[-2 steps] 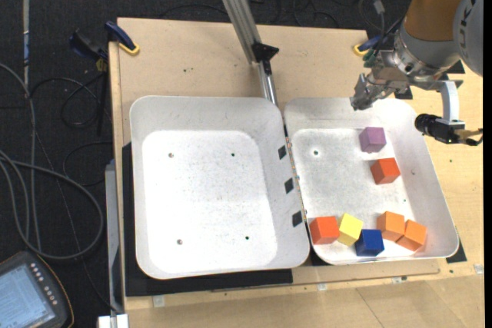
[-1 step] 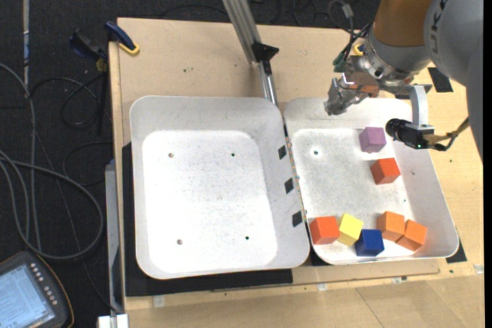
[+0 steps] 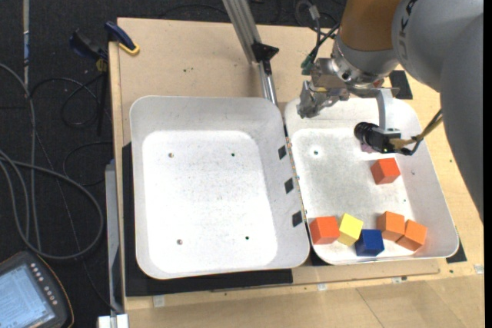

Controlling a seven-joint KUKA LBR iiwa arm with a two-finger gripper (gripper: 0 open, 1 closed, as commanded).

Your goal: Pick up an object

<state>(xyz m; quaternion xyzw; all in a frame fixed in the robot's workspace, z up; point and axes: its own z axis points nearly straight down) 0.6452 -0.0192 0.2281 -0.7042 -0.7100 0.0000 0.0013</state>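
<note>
Camera view, arm: I see the grey arm reaching in from the right, orange band high, with the gripper [image 3: 314, 102] hanging over the far left corner of the right bin [image 3: 338, 146].
Camera view, gripper state: I cannot tell how it stands from this slant; nothing shows in its grasp.
Camera view, candidates: an orange block [image 3: 385, 170] lies alone mid-bin toward the right wall. Along the near edge I count an orange cube [image 3: 324, 229], a yellow cube [image 3: 350, 228] touching it, a blue cube [image 3: 370, 242] just beside the yellow, and two orange cubes [image 3: 403, 229] pressed together at the near right corner.
Camera view, left bin [image 3: 204, 180]: bare speckled floor.
Step in hand: I judge this the approach; no pick is under way, since the gripper is well apart from every block.
Next move: I would head for the lone orange block, since it has free space on all sides, and come down square over it. The near-edge cluster looks awkward, with neighbours touching.
</note>
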